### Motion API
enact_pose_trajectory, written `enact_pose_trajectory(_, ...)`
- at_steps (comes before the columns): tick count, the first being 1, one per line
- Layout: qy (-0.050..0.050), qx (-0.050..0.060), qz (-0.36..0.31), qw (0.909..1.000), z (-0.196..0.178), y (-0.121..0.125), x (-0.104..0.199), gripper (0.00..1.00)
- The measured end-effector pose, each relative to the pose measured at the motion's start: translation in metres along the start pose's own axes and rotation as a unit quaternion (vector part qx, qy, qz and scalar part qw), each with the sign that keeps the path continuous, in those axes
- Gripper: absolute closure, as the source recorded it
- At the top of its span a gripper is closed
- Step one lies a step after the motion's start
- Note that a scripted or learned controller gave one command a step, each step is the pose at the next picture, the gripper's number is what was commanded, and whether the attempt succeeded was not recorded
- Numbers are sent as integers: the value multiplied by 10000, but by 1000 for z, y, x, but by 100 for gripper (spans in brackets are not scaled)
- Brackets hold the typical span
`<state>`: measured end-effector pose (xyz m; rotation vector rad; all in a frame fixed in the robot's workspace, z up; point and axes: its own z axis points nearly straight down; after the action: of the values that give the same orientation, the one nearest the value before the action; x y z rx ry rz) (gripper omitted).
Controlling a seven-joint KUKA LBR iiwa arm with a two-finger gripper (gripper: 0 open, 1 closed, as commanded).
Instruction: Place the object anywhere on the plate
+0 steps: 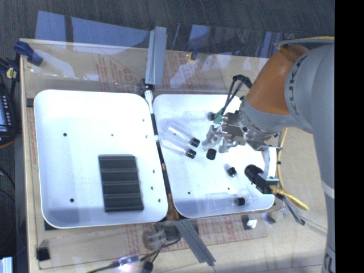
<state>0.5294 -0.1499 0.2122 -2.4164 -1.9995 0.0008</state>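
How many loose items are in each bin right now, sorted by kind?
Clear vials with black caps, right bin: 3, at and
Small black pieces, right bin: 2, at and
Black ridged plate, left bin: 1
Total: 6
Anything under the gripper is hidden.

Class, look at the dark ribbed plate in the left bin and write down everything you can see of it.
The plate is a dark grey, nearly black rectangle, longer than wide, with fine ridges across it in about three bands. It looks like rubber or plastic, though the material is uncertain. It lies flat on the floor of the left bin, toward the near edge and right of centre, its long side slightly slanted. Nothing rests on it.
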Motion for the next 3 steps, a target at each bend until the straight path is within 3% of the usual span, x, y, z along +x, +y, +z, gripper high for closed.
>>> enact_pose_trajectory(1, -11, 6, -158, 9999, 13, 8, 82, 100)
enact_pose_trajectory(2, -23, 12, -128, 9999, 23, -38, 158, 100)
enact_pose_trajectory(3, -12, 3, 230, 9997, -7, 12, 258, 100)
